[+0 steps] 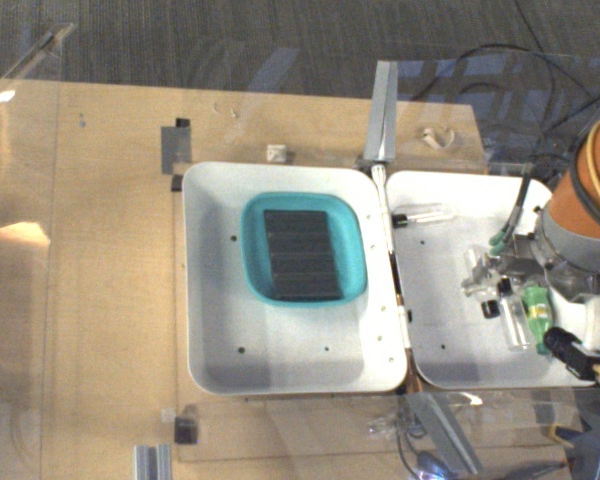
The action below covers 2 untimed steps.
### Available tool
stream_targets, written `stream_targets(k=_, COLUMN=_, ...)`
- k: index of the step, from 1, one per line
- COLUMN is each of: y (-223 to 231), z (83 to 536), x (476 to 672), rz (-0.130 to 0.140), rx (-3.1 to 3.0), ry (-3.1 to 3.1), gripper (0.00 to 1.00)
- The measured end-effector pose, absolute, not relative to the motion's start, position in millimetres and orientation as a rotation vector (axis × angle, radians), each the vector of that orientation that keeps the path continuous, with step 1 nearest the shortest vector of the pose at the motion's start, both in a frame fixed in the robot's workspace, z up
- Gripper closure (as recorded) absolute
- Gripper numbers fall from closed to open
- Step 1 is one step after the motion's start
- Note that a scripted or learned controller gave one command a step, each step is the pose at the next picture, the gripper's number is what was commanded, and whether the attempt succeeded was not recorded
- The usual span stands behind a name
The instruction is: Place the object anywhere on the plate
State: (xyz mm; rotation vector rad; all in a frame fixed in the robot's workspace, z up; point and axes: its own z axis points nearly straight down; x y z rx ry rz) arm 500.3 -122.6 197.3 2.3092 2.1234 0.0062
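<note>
A teal square plate (352, 258) with rounded corners lies in the left bin (212, 298), towards its back. A dark, ridged rectangular object (302, 255) lies flat in the middle of the plate. My gripper (485, 286) hangs over the right bin (435, 318), towards its right side and well apart from the plate. Nothing clearly shows held in it. A small green piece (536, 308) sits just right of the gripper, beside a clear tube; I cannot tell whether it is a loose object.
A clear pen-like stick (422, 214) lies near the back left corner of the right bin. A grey metal divider post (383, 108) stands behind the seam between the bins. Bare white floor shows in the left bin's front half.
</note>
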Motion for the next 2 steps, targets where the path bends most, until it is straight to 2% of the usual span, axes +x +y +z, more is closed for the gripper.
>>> stream_targets(k=2, y=-119.8, z=217.4, x=505.0, rz=0.014, rx=2.289, ry=2.136, gripper=1.0)
